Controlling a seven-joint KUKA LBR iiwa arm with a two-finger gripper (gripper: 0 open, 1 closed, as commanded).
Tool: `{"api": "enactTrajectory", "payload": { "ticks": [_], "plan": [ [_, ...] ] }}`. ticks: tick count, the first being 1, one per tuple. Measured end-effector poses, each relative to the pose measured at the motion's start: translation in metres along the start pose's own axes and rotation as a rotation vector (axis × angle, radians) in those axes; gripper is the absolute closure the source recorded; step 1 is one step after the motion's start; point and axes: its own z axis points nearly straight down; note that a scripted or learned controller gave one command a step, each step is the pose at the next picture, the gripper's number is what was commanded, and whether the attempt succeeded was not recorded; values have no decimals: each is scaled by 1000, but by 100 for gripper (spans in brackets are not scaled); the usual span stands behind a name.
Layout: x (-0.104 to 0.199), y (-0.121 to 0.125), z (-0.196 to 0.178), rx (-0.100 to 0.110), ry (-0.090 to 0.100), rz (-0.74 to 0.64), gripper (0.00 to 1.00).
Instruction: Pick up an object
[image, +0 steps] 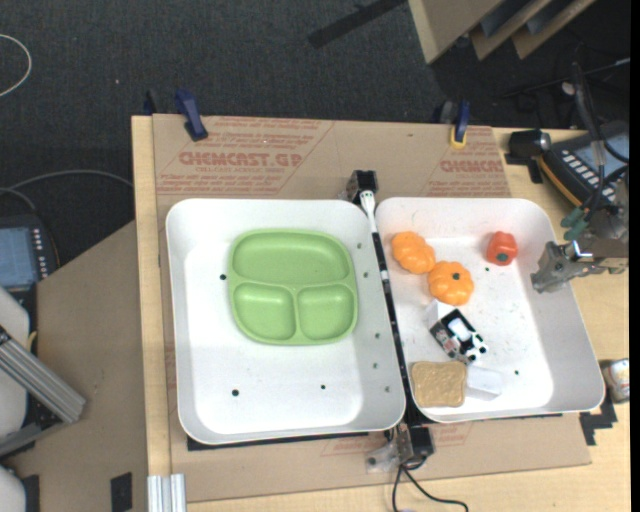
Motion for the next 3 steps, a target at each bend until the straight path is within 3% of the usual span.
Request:
{"api": "enactTrajectory", "payload": {
  "ticks": [1, 2, 3],
  "plan": [
    [55, 71, -130, -35, -6, -8, 100],
    [42, 7, -103, -11, -2, 2, 100],
    [115, -1, -170, -26, -2, -9, 100]
  ]
}}
